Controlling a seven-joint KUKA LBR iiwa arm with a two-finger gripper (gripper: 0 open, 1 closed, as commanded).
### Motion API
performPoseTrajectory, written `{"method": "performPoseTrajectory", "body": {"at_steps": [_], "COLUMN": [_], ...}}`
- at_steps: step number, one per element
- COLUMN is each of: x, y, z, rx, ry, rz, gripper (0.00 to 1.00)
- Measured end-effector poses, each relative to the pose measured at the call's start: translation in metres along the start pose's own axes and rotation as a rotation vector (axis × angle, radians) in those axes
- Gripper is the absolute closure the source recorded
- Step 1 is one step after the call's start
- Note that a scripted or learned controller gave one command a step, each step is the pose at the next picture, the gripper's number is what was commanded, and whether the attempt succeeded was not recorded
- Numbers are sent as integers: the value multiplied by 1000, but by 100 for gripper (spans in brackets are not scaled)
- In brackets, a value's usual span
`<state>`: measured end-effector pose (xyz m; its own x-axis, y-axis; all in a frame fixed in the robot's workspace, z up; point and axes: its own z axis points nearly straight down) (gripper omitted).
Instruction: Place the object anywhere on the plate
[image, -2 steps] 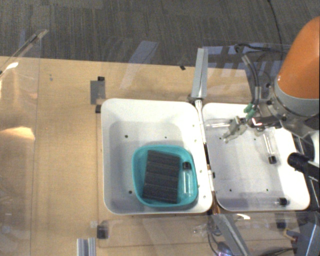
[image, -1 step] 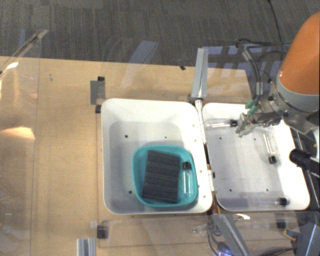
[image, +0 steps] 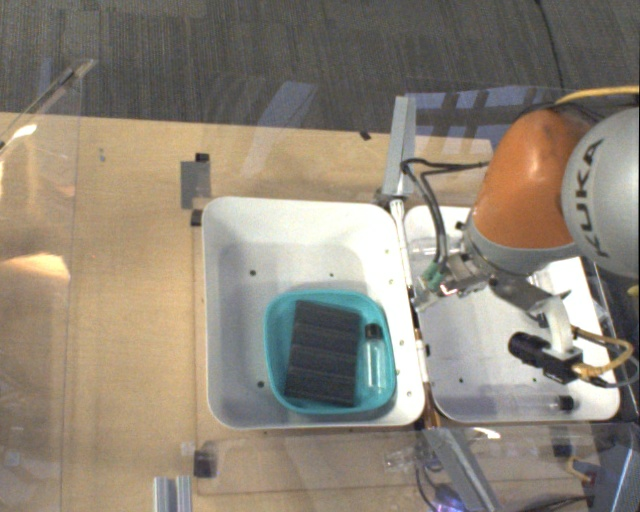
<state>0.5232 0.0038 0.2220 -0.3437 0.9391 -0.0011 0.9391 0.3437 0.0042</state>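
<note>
1. Lower centre of the frame: the plate (image: 275, 345) sits in the near half of the left bin (image: 235, 300). A dark ribbed block (image: 322, 352) lies flat across its middle. A clear bottle (image: 376, 360) with a black cap lies on its side just right of the block, along the plate's right wall. I cannot tell which of the two is the task's object, but both rest on the plate, so I judge the placement made.

2. Right of centre: the right bin (image: 480, 380) adjoins the left bin on the counter (image: 110, 330). My pincer (image: 447, 278) hangs over its upper left corner, close to the wall shared by the bins. My wrist covers it, so I cannot tell how far it is open or whether it carries anything.

3. Upper right: my arm (image: 530, 190) reaches in above the right bin.

Hazards, as I judge them:
- The bottle is round and lies on its side. A knock to the plate or bin could roll it against the block or over the rim.
- My pincer is near the shared wall. A low sideways move toward the plate could strike it and jolt both bins.
- Any further descent onto the plate risks shifting what lies there.
</note>
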Motion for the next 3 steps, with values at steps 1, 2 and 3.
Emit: {"method": "performPoseTrajectory", "body": {"at_steps": [1, 2, 3], "x": [21, 20, -28], "y": [13, 13, -46], "z": [37, 37, -79], "rx": [-1, 0, -6], "ry": [1, 1, -3], "rz": [-75, -74, -34], "gripper": [100, 0, 0]}}
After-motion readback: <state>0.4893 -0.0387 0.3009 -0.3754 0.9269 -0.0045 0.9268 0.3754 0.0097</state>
